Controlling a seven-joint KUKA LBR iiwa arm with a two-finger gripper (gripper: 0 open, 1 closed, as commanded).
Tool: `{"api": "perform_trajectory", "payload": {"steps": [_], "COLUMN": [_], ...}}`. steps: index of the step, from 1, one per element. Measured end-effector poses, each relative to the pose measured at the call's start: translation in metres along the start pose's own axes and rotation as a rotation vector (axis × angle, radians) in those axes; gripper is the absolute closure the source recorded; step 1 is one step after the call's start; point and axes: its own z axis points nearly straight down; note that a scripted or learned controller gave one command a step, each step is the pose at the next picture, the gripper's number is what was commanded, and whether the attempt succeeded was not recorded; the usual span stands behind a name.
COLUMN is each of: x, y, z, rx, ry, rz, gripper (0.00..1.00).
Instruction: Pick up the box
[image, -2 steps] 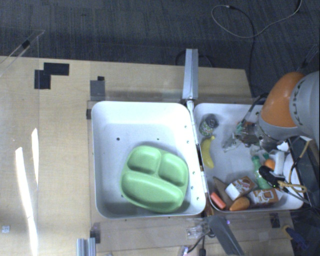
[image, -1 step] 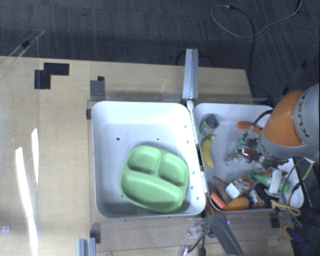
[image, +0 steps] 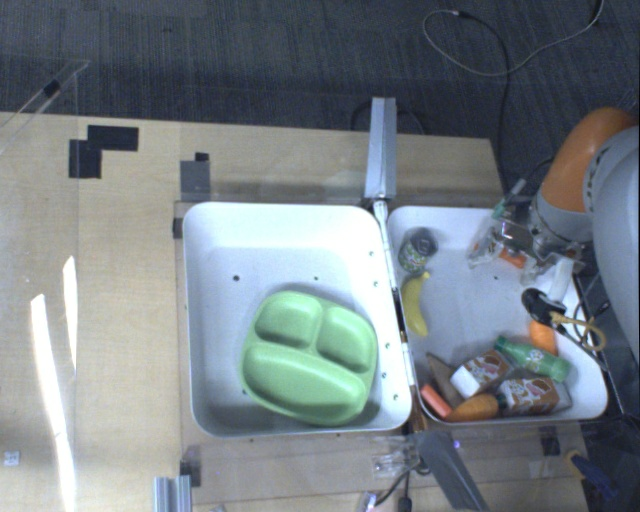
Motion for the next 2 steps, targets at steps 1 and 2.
{"api": "perform_trajectory", "payload": {"steps": [1, 2], "x": [-0.016, 0.011], "y": [-0.057, 0.029], "z": [-0.002, -0.001], "rx": [-0.003, 0.001], "ry": [0.002, 0.001], "rz": [-0.061, -0.055], "gripper": [0.0, 0.0]}}
